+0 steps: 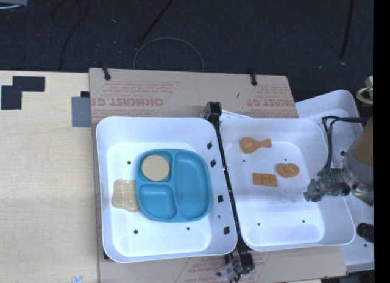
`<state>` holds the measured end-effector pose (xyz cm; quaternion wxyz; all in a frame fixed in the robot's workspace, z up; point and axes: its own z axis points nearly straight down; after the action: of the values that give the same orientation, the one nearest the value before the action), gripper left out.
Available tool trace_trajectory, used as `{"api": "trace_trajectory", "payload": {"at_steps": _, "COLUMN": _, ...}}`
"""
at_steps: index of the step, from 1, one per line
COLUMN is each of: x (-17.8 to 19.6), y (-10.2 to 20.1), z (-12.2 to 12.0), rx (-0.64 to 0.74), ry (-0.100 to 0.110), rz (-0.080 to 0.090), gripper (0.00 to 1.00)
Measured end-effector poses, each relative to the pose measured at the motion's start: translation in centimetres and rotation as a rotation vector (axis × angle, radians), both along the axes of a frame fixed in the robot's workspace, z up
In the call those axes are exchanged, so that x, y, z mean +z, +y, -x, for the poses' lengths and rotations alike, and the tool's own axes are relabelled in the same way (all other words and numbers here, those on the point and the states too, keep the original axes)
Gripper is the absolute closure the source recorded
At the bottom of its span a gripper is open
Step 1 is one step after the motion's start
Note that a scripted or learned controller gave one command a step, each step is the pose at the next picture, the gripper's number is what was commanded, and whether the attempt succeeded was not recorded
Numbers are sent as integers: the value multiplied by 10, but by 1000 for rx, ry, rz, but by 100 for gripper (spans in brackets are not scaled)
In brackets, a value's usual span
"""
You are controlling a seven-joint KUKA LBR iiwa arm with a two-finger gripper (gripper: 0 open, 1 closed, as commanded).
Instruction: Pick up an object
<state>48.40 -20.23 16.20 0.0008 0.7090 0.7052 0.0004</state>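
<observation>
Sitting side by side on the worktop: two white bins. Left bin holds a blue divided tray with a round tan biscuit in its upper-left compartment; a pale bread-like piece lies just beside the tray's left edge, touching it. Right bin holds three loose tan items: a spoon-shaped piece near the top, a flat rectangular cracker mid-floor, an oval pretzel-like piece just right of the cracker, apart from it. Cardboard sheet under both bins, black clips along the divider between them. Gripper sits low at the right bin's right wall, near the pretzel piece but not touching it. Fingers too small and dark here, can't tell whether released or clenched; nothing visible between them. Cable loops on the dark floor behind.
</observation>
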Motion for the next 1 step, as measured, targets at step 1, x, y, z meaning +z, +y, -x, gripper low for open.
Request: {"api": "trace_trajectory", "payload": {"at_steps": 1, "x": 47, "y": 1, "z": -9, "rx": 7, "ry": 0, "rz": 0, "gripper": 100}}
